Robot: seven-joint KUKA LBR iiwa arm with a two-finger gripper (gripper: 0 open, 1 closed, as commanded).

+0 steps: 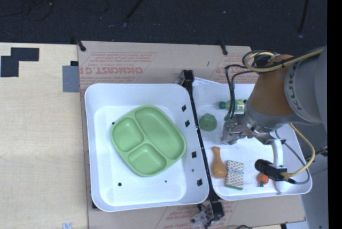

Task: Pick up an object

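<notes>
Hand (231,136): low in right bin (299,188), finger state indeterminable. Nearest: green ball (208,122). Centre before closing.

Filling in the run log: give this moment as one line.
arm: over right bin | gripper: low beside green ball | grasp: none seen | left bin: green divided plate
</notes>
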